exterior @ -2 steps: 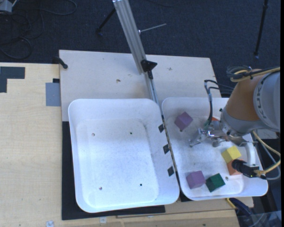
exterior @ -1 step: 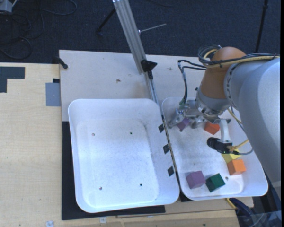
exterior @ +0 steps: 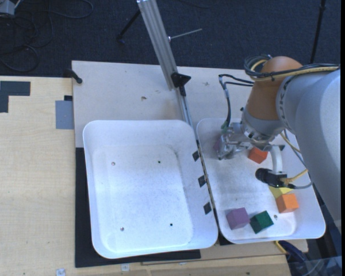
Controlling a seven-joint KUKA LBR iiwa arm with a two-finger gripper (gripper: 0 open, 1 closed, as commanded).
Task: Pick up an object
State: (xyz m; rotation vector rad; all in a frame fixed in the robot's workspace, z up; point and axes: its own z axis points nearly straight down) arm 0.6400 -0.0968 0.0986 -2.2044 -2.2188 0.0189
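My gripper (exterior: 226, 146) hangs low over the far left part of the right bin (exterior: 241, 180), close to the divider between the bins. A red-orange block (exterior: 257, 155) lies just to its right, partly under the wrist. Along the bin's near side lie a purple cube (exterior: 237, 217) and a green cube (exterior: 261, 221). An orange cube (exterior: 287, 202) sits at the right wall with a yellow piece (exterior: 276, 190) beside it. A faint mauve patch shows at the gripper's tip, too blurred to identify.
The left bin (exterior: 103, 154) lies beside the right one, with black clips (exterior: 202, 180) along their shared rim. A slanted aluminium bar (exterior: 161, 45) rises behind the bins. The arm's cables and a black connector (exterior: 267, 177) hang over the right bin's middle.
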